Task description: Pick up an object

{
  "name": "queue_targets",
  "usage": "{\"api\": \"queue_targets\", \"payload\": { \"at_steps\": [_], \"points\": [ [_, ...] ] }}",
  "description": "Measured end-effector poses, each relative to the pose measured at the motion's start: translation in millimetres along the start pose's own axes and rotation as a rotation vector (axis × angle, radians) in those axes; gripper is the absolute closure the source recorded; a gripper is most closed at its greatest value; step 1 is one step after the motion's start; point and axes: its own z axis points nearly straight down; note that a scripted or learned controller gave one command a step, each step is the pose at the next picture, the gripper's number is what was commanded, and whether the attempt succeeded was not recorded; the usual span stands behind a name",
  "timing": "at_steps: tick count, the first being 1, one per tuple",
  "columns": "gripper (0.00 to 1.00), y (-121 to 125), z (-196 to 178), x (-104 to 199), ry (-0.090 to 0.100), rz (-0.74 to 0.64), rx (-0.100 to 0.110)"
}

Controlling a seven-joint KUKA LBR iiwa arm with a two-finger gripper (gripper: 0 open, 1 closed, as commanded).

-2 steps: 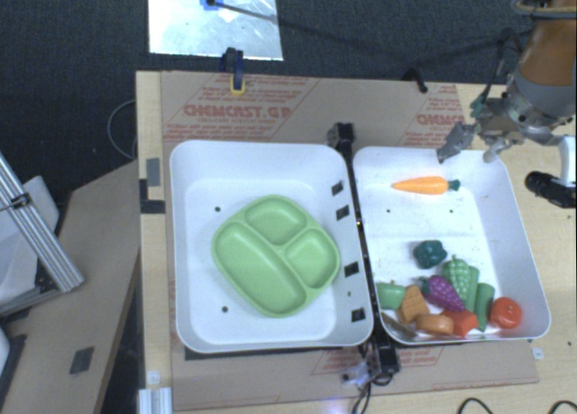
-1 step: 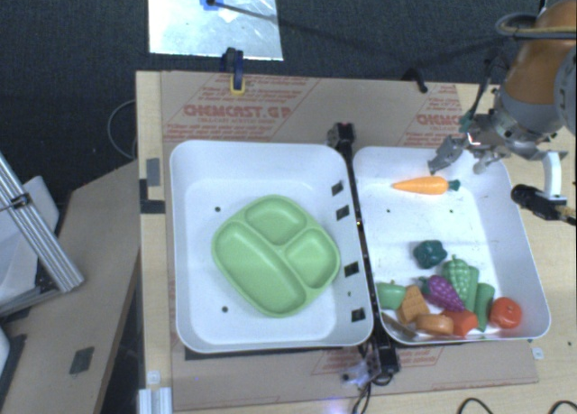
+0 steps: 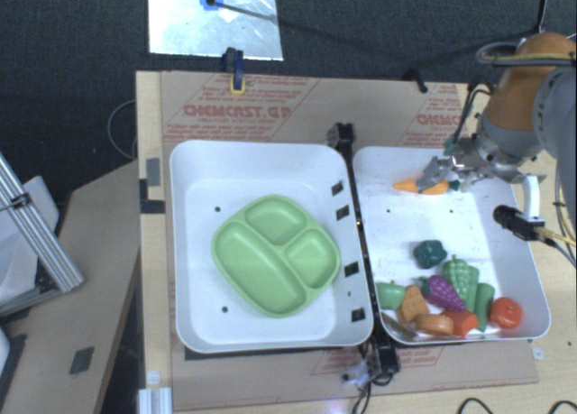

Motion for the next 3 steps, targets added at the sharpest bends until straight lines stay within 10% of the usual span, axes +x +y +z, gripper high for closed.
{"api": "queue_targets", "payload": {
  "at_steps": [1,2,3],
  "points": [
    [0.0,0.8,31.4,0.4,0.0,-0.002,-0.002],
    [1.0,1.0,20.1,0.1,-0.001,-0.004,-0.001],
    [1.0,3.7,-44.2,5.5,-0.002,-0.004,-0.01]
  ]
}}
